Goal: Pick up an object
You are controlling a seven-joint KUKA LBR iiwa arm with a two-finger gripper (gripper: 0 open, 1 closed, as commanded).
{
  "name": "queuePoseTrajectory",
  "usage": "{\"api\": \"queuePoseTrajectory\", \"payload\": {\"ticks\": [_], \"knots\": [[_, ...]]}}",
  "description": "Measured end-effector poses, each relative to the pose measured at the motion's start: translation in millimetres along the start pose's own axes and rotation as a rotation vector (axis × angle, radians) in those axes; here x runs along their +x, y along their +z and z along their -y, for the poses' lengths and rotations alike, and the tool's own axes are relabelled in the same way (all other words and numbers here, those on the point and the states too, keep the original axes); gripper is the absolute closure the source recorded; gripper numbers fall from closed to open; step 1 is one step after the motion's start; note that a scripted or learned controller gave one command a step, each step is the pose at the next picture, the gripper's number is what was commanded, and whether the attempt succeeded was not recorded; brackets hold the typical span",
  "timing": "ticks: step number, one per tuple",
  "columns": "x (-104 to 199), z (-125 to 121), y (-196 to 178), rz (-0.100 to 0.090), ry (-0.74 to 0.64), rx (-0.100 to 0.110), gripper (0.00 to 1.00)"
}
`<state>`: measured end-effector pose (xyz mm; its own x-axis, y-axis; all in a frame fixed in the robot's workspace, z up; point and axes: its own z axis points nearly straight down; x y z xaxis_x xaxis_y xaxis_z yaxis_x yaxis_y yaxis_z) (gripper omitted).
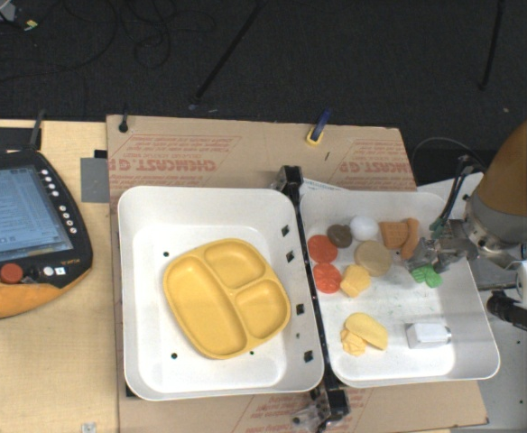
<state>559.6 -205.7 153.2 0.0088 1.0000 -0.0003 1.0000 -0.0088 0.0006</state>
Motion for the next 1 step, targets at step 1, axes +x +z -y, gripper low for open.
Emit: {"api": "queuePoseTrajectory", "payload": {"ticks": [1], "knots": [[-8.9, -2.3, -44.6, 0.001, 0.0, -0.002, 1.0]]}}
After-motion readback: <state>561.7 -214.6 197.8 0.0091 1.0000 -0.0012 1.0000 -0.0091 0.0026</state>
